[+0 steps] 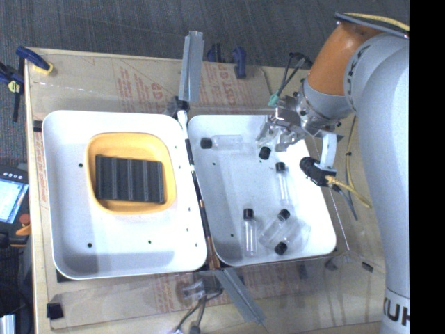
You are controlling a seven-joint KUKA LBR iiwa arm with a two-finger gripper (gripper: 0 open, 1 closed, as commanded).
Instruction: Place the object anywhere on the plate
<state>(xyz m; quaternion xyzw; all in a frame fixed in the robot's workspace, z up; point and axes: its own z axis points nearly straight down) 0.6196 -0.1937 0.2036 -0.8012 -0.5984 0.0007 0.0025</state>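
A yellow plate (129,145) lies in the left bin (62,186), and a dark ribbed block (131,178) rests on it. Several clear vials with black caps lie in the right bin (229,186): one near the top left (222,142), one upright in the middle right (282,181), one low in the centre (249,234), and a cluster at the lower right (284,234). My gripper (275,139) hangs over the top right part of the right bin. A black cap (265,152) sits just below it; whether it is held is unclear.
A black-and-yellow cable fitting (316,170) hangs from the wrist by the right bin's right wall. Blue clamps (240,60) hold the bench's far edge, and a metal bar (190,67) stands behind the gap between the bins.
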